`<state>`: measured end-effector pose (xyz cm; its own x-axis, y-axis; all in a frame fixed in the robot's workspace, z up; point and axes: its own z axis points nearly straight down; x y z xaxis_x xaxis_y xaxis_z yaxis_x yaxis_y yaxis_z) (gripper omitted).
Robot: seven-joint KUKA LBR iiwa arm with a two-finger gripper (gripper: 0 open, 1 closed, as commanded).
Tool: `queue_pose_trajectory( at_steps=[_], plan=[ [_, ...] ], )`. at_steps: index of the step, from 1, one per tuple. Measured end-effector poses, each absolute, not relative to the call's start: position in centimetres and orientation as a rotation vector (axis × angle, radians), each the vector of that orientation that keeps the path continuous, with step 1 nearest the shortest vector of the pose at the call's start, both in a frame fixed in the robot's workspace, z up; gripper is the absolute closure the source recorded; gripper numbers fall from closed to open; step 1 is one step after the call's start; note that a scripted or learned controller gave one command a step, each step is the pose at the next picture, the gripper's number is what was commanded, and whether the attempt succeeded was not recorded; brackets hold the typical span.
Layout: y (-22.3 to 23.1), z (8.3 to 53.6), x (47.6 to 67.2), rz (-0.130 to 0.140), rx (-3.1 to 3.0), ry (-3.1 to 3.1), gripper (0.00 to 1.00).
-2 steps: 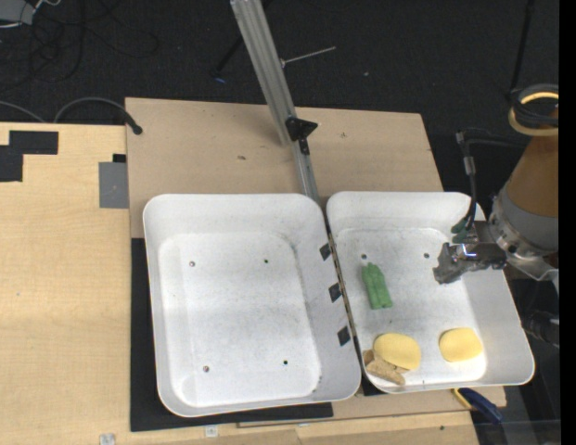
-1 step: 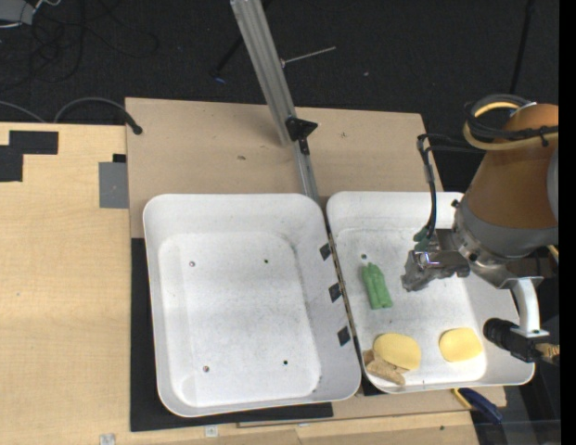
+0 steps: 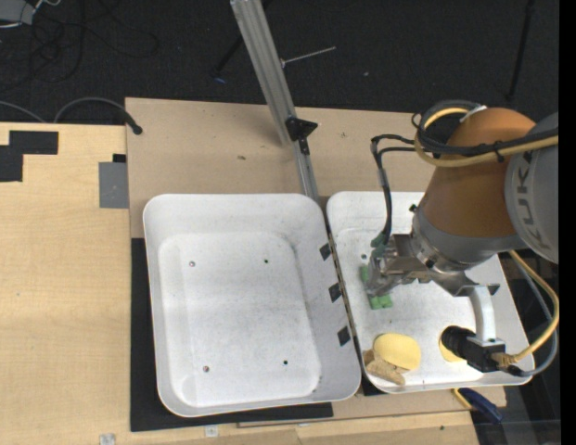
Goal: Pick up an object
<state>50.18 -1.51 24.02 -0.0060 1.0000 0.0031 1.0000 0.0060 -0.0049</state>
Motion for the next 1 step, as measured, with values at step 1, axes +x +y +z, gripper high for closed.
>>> queue_pose_trajectory(
  at_steps=[1],
  plan=[
    [3.39, 22.65, 49.65, 0.004, -2.213, -2.222, 1.00]
  ],
)
